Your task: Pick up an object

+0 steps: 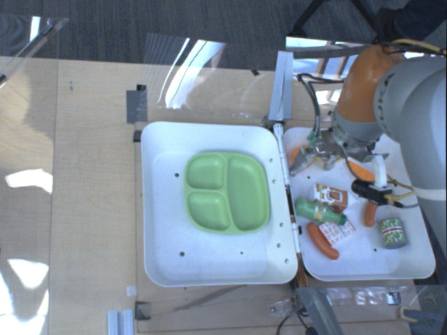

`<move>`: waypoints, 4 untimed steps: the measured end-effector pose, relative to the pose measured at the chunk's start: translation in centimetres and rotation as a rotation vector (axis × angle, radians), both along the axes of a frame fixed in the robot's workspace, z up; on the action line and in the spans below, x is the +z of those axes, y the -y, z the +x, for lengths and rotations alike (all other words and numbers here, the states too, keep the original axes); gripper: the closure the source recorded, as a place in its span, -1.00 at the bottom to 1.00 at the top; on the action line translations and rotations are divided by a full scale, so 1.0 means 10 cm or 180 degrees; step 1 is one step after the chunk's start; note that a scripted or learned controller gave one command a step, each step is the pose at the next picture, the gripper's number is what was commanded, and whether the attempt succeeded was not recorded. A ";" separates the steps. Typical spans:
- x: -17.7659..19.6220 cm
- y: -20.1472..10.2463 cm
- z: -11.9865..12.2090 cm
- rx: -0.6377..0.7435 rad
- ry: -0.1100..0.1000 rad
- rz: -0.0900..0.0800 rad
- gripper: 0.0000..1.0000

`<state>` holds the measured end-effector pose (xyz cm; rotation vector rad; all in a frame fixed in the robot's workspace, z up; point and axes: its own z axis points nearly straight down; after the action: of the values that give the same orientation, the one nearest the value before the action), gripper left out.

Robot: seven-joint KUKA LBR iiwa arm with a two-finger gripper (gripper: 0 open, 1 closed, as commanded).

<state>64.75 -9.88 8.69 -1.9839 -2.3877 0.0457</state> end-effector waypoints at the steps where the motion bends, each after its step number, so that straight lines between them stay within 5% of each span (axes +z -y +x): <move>1: 0.00 0.02 0.07 0.0078 -0.0081 0.0018 -1.00; 2: -0.01 0.01 0.07 0.0030 -0.0077 0.0007 -1.00; 3: -0.01 -0.01 0.17 0.0033 0.0082 -0.0008 -1.00; 4: 0.10 0.02 0.18 0.0035 0.0101 -0.0031 1.00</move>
<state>66.55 -10.08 9.66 -1.9909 -2.4223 0.0263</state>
